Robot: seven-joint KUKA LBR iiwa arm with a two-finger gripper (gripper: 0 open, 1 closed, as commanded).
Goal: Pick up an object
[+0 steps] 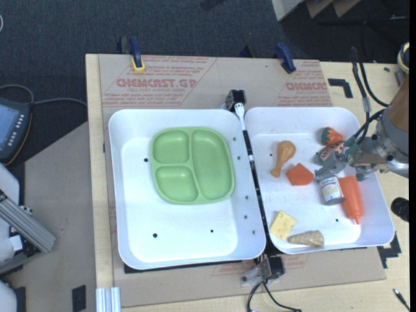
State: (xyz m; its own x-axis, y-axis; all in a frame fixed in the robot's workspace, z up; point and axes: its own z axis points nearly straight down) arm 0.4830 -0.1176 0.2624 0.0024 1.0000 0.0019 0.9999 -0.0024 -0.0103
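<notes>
Camera view: a wooden desk (195, 77) is seen on dark carpet (130, 12); two glossy white bins (130, 239) are carried; whether the jaws are clenched cannot be told.

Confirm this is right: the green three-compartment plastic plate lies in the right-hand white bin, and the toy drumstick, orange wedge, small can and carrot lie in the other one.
Wrong on one point: the green three-compartment plastic plate lies in the left-hand white bin, as the camera view shows. The toy drumstick, orange wedge, small can and carrot lie in the other one.

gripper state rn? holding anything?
Gripper: low in the right bin, just above the small can; cannot tell whether it is open or closed, or holding anything.
</notes>
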